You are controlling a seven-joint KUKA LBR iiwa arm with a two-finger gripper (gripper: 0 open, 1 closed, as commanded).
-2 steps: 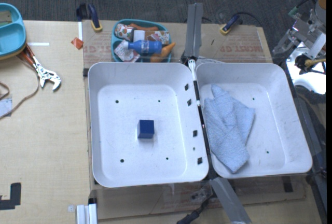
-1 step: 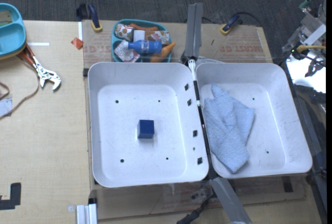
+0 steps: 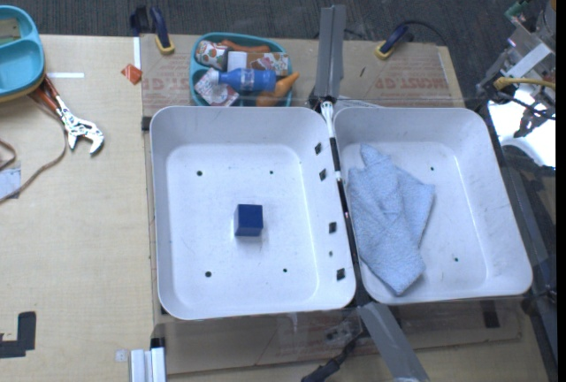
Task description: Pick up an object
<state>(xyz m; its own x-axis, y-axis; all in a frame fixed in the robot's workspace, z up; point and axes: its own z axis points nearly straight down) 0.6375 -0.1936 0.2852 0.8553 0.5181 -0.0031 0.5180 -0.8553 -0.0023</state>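
a blue cube [image 3: 249, 219] sits alone near the middle of the left bin [image 3: 177, 159]; a grey cloth [image 3: 389, 221] lies crumpled in the right bin [image 3: 478, 194]. the gripper's state cannot be told. the cube looks the easier pick: descend straight, fingers astride its flat sides.

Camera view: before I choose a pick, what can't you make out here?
- Whatever lies under the crumpled light-blue cloth in the right white bin: the cloth hides it.
- Items in the small teal bowl behind the bins: piled together, too small to identify.
- Undersides of the small dark-blue cube in the left white bin.
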